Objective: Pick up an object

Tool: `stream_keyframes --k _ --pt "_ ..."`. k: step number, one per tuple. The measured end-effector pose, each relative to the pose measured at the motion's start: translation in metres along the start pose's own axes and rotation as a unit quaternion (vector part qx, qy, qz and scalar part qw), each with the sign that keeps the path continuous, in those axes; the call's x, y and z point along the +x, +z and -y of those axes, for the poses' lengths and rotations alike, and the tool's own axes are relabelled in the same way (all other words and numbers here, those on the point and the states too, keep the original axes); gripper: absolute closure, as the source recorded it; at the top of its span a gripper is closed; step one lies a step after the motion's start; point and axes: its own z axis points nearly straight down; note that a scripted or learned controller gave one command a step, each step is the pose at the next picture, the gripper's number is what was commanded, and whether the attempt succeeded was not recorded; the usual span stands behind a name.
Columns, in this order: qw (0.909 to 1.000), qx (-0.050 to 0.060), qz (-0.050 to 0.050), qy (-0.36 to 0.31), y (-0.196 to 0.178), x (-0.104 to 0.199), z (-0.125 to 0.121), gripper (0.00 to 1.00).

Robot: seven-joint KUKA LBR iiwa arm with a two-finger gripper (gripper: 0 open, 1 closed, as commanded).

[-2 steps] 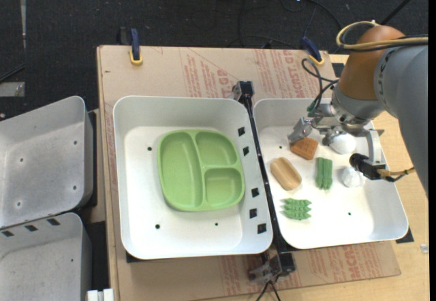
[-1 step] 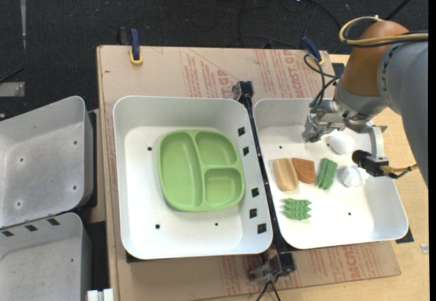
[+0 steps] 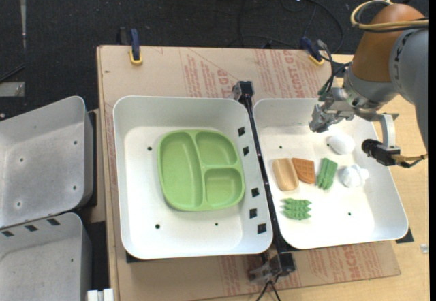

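The right bin [image 3: 381,221] holds several small items. A tan bread-like piece [image 3: 285,175] lies beside an orange cracker [image 3: 304,170], with a green ridged piece [image 3: 327,173] to their right. A green pea-pod cluster [image 3: 297,208] lies nearer the front. One white lump [image 3: 339,144] sits toward the back and another white lump [image 3: 351,175] toward the right. My gripper [image 3: 324,118] hangs over the back of the right bin, just up and left of the rear white lump. Nothing shows in its grasp.
The left bin [image 3: 136,225] holds a green divided plate [image 3: 201,170]. A black divider [image 3: 253,156] runs between the bins. The grey arm with its orange band [image 3: 385,34] comes in from the upper right. Grey metal trays [image 3: 41,156] lie left of the bench.
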Motion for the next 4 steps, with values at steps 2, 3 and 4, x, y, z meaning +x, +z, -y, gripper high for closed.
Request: stream_keyframes --k 2,3,4 --pt "1.0 -0.001 0.0 -0.001 -0.113 0.007 -0.01 1.0" --pt "1.0 0.003 -0.001 -0.002 -0.101 0.058 0.0 1.0" --pt "1.0 0.003 -0.001 -0.002 -0.088 0.108 0.004 1.0"
